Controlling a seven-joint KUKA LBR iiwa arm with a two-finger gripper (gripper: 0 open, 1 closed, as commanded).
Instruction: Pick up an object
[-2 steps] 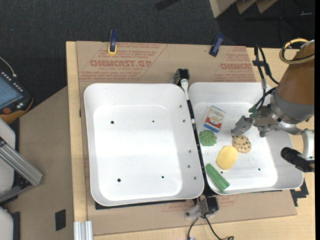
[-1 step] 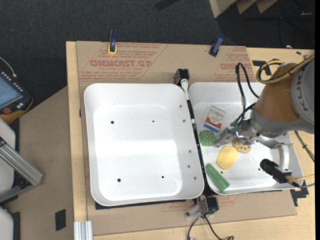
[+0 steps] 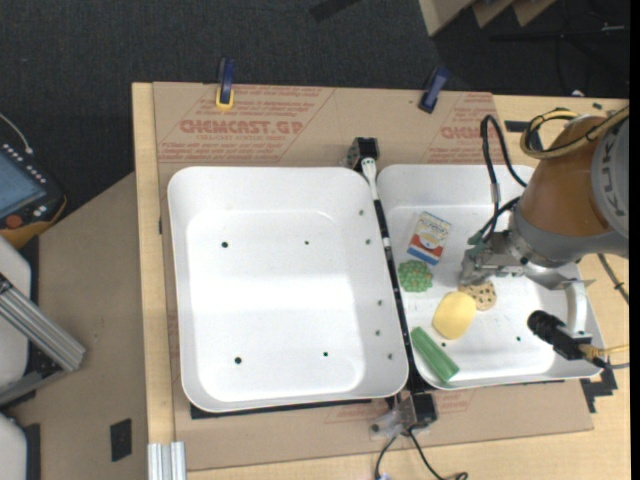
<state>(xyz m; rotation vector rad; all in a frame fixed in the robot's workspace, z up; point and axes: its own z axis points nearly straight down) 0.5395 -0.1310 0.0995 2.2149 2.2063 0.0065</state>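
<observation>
Camera view: gripper (image 3: 484, 271) low in right bin (image 3: 520, 363), above cookie (image 3: 485, 295) beside lemon (image 3: 455, 315); finger opening cannot be told. Nothing visibly lifted; the pick looks unfinished.

Smooth white plastic bins on printed brown cardboard.

Both bins, the left bin (image 3: 270, 288) and the right bin (image 3: 420, 193), look like smooth, slightly glossy white plastic, resting on a matt cardboard sheet (image 3: 300, 118) with red print, held at its far edge by a metal clip (image 3: 226, 86). In the right bin, a small carton (image 3: 430, 238) looks like printed paper, the green ball (image 3: 415, 276) rough and nubbly, the yellow lemon (image 3: 455, 315) smooth and matt. The arm (image 3: 565, 193) shows a glossy orange band above grey casing.
</observation>
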